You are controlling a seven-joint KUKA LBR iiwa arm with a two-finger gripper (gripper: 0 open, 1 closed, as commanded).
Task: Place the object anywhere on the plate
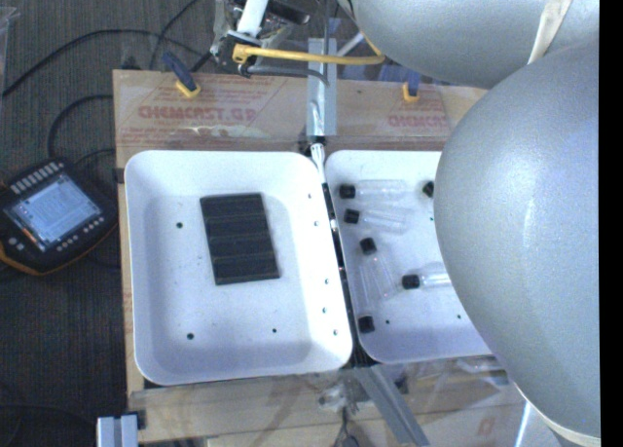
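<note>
Looks like the pick-up step, judging by the layout. Dark ridged plate (239, 239) lying flat in the middle of the left bin (156, 338), with nothing on it. Several small clear tubes with black caps (375, 211) scattered in the right bin (389, 338), one more (428, 280) lying just at the edge of the arm (526, 241). Probably one of these as the object to move, though impossible to say which. None touching the plate; all across the divide between the two bins.

Big grey arm bulking over the right half of the right bin and hiding whatever lies beneath. Cannot tell how far open the gripper is, nor whether anything is in it.

Next move, as a guess: take a sure grip on one tube, lift clear of the bin walls, carry left over the shared rims, set down on the ridged plate. Worth minding: round, clear tubes likely to roll or slip, and the ridges may let one settle crookedly.

Bins resting on a pale board (243, 109) printed with faint red lettering, held by clamps (181, 75) at the far edge. Handheld control unit (51, 213) with a lit screen lying on the dark floor to the left. Black cables trailing nearby, and a yellow hose (302, 54) running across the back.
</note>
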